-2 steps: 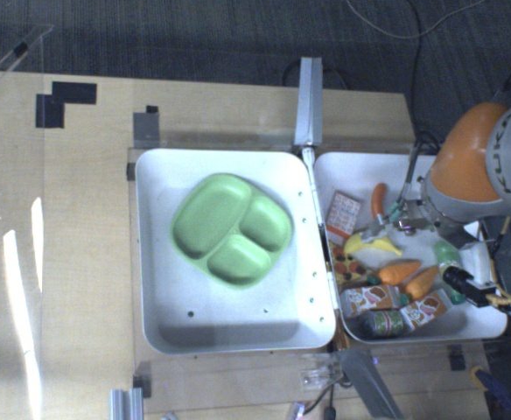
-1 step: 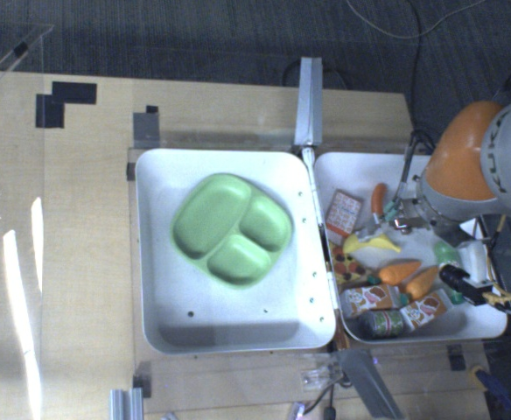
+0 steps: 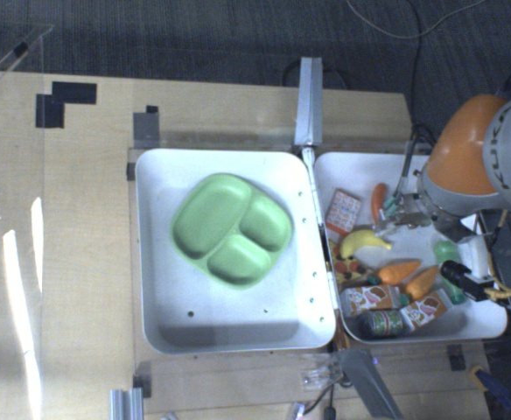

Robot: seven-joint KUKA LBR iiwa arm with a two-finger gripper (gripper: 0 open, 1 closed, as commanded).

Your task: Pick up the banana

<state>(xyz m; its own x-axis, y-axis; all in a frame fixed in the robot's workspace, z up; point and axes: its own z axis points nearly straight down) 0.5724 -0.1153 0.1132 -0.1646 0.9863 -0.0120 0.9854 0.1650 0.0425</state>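
The yellow banana [image 3: 364,244] lies in the right bin [image 3: 492,324], near its left-centre, curved with its ends pointing left and right. My gripper [image 3: 398,211] hangs just above and to the right of the banana, close to its right tip. The grey arm with its orange band [image 3: 464,151] reaches in from the right over the bin. Nothing can be seen held in the gripper.
Around the banana lie a red sausage [image 3: 378,200], a pink box [image 3: 343,208], two carrots [image 3: 399,272], a green item [image 3: 446,252], a can [image 3: 380,324] and food packets [image 3: 366,299]. The left bin [image 3: 159,313] holds a green divided plate [image 3: 232,227].
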